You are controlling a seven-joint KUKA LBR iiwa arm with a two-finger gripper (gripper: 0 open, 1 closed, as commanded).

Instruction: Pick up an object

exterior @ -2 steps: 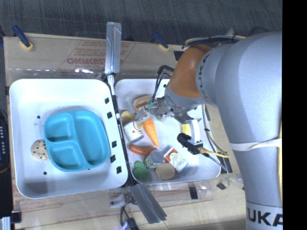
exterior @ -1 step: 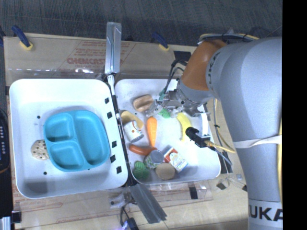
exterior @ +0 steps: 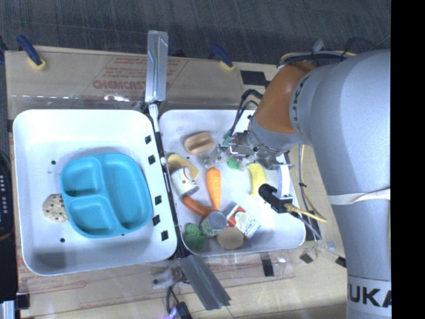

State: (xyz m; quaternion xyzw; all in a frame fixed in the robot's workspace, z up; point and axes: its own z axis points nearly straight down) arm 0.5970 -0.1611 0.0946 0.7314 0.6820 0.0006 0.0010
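We see the arm [exterior: 319,105] reaching into the right bin [exterior: 292,234], its tip at twelve o'clock of the carrot [exterior: 214,187]. Whether the jaws are spread or pinching, we cannot tell. A blue tray [exterior: 105,195] sits in the left bin [exterior: 33,258].

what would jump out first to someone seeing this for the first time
The big grey arm with its orange band reaches in from the right, its end effector low over the right bin. That bin is crowded with toy food, an orange carrot mid-pile. The left bin holds a bright blue divided tray.
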